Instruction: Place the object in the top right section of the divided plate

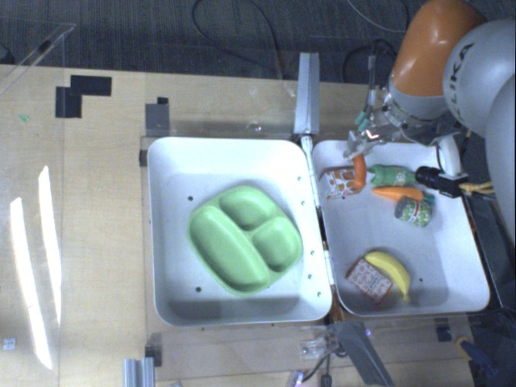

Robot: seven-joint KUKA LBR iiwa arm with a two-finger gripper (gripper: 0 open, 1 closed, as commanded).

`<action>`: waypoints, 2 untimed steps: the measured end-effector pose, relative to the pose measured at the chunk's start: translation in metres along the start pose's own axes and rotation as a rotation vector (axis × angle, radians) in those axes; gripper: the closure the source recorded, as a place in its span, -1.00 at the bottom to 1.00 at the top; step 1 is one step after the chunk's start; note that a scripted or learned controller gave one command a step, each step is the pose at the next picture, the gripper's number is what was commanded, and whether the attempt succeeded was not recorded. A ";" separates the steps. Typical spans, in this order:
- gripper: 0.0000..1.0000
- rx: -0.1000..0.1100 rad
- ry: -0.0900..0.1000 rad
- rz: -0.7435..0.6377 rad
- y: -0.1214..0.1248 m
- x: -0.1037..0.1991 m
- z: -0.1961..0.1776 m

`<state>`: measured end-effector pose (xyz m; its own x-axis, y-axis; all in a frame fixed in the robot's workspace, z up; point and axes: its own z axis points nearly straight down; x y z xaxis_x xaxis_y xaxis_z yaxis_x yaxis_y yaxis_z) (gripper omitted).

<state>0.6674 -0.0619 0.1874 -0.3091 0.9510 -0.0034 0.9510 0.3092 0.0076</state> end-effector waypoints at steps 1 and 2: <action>1.00 0.002 0.002 0.005 -0.051 0.069 0.000; 1.00 0.001 0.003 -0.299 -0.114 0.126 -0.011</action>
